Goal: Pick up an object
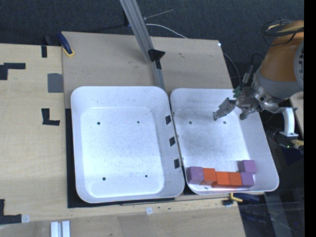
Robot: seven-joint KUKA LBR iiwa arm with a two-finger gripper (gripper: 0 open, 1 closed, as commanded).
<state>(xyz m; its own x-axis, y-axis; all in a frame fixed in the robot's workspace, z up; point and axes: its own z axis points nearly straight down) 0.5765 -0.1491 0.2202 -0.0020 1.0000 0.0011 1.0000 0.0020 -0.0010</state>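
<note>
Blocks sat in a tight row along the near wall of the right bin, at about five o'clock in the view: a purple block at the left end, an orange block touching it, a second orange block next along, and purple blocks stacked at the right end, one above the other. The gripper hung over the far part of that same bin, toward three o'clock in the view and well apart from the row. Its two fingers were spread, one finger slanting out toward nine o'clock and the other shorter in view beside it, with nothing between them. The arm entered from the two o'clock side, its orange band broad above the grey wrist. The left bin lay just beside the right one, their rims touching along the middle. A metal rail ran from twelve o'clock down toward the seam between the bins. Black tape marks dotted the wooden bench at nine o'clock.
</note>
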